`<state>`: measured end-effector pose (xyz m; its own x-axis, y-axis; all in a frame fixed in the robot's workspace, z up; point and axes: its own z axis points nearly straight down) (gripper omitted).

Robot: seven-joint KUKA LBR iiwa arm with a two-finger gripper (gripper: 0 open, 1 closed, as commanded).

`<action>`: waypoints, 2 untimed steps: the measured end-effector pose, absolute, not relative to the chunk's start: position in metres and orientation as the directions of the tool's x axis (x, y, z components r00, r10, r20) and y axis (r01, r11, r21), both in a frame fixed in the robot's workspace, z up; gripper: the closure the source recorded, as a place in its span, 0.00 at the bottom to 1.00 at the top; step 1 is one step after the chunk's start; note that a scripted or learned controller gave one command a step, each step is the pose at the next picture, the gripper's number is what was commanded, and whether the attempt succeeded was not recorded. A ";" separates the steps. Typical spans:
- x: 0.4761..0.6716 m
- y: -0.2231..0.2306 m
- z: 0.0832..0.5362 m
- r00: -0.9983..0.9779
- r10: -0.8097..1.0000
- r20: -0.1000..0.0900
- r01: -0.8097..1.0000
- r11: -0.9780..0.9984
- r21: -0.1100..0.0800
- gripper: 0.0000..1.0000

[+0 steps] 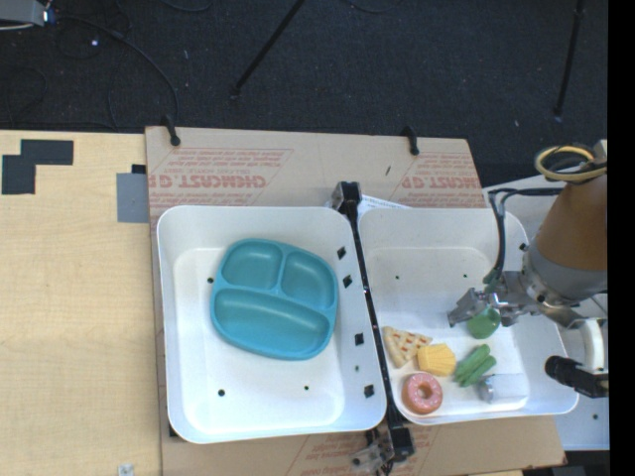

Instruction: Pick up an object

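Note:
My gripper [485, 315] hangs over the right bin [437, 241], near its right side. A small round green toy [483, 326] sits between its two grey fingers, and the gripper is shut on it. Along the bin's front lie a waffle wedge [405, 345], a yellow piece [437, 358], a green pod-shaped toy [474, 365] and a pink donut [424, 394]. These loose items lie just left of and in front of the gripper.
A teal divided plate [275, 297] lies in the left bin [189, 365]. A black divider [362, 305] separates the two bins. The arm's orange band [580, 226] rises at the right, with a black part [575, 375] by the bin's right rim.

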<state>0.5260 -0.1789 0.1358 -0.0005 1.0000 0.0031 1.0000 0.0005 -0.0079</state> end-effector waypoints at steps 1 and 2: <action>0.526 -0.178 0.085 0.000 1.000 0.001 1.000 0.000 -0.004 0.00; 0.526 -0.179 0.098 0.003 1.000 -0.001 1.000 -0.003 -0.001 1.00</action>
<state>0.5261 -0.1794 0.0983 0.0031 1.0000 -0.0006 1.0000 -0.0031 -0.0007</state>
